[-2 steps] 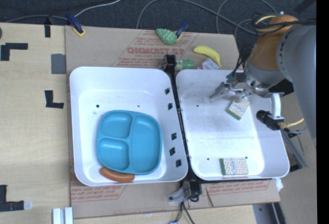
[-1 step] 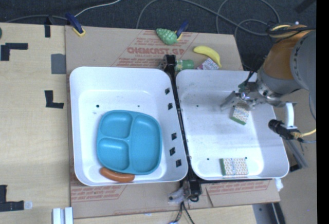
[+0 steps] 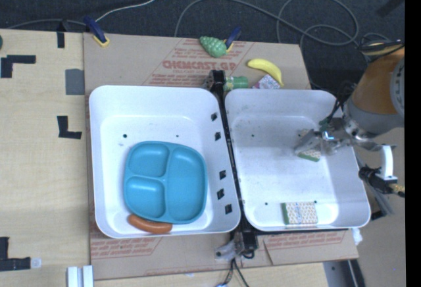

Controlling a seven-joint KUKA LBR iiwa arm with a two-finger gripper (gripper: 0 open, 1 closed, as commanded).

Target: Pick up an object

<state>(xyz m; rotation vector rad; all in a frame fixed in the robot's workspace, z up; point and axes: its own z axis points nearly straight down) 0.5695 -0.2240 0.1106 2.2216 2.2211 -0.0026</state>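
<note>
overhead slanted view of a counter (image 3: 39, 147) carrying two shallow white bins side by side on a cardboard sheet (image 3: 184, 68). left bin (image 3: 105, 108): a blue divided plate (image 3: 164, 182) lies flat in the near half, and an orange sausage-shaped toy (image 3: 150, 224) lies against the plate's near edge, close to the bin's front wall. right bin (image 3: 276, 104): a small pale, greenish flat object (image 3: 309, 155) rests on the floor toward the bin's right side, and a small speckled rectangular block (image 3: 300, 213) lies near the front wall, well apart from it. the grey arm, with its orange band (image 3: 378, 88), enters from the right and reaches over the right bin's wall; the gripper (image 3: 318, 139) is low in the bin, directly above or touching the pale flat object. the metallic fingers (image 3: 306, 141) are blurred and bunched together, so how far apart they stand, and whether anything lies between them, cannot be told. behind the bins, on the cardboard: a yellow banana (image 3: 266, 70), a green lumpy toy (image 3: 213, 46), and a small pink-and-white packet (image 3: 267, 83) just beside the banana. cables (image 3: 309, 2) run over the dark floor beyond the counter.
</note>
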